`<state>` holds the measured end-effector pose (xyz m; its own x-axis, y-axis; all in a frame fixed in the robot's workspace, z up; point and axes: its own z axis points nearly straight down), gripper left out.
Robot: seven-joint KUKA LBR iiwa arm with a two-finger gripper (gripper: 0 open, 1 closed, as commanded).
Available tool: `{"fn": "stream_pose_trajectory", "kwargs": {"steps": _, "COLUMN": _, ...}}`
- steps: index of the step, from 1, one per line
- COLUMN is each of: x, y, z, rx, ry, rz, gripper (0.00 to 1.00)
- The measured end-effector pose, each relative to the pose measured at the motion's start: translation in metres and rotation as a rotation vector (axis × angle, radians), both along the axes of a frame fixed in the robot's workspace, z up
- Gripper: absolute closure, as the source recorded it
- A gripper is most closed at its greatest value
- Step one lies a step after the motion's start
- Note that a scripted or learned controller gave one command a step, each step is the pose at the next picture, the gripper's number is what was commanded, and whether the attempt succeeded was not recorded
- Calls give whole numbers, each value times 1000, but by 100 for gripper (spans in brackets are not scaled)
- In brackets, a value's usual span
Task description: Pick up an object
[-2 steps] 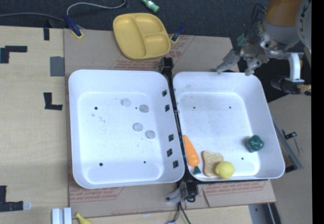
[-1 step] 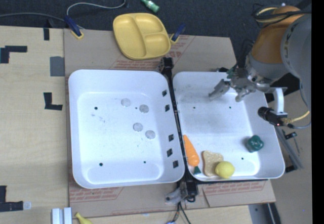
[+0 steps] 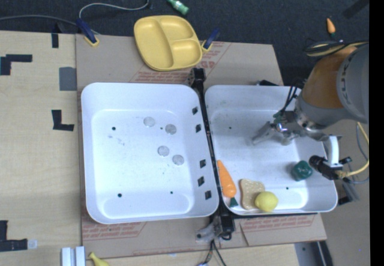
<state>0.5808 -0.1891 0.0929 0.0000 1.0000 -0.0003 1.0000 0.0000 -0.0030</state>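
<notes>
Gripper (image 3: 263, 135) above right bin (image 3: 240, 99), jaws seemingly apart, empty; carrot (image 3: 226, 179), lemon (image 3: 266, 201) nearby.

Two bins side by side on the surface

Right bin (image 3: 240, 99) has a carrot (image 3: 226, 179), bread slice (image 3: 250, 190) and lemon (image 3: 266, 201) along its near edge; divided plate (image 3: 167, 42) sits behind the left bin (image 3: 96, 139); the hand (image 3: 264, 134) reaches into the right one.
</notes>
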Motion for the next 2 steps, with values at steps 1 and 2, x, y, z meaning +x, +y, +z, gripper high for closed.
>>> {"fn": "stream_pose_trajectory", "kwargs": {"steps": 1, "x": -25, "y": -35, "z": 35, "rx": -1, "ry": -3, "rz": 0, "gripper": 0}}
{"fn": "stream_pose_trajectory", "kwargs": {"steps": 2, "x": -51, "y": -34, "z": 10, "rx": 1, "ry": -1, "rz": 1, "gripper": 0}}
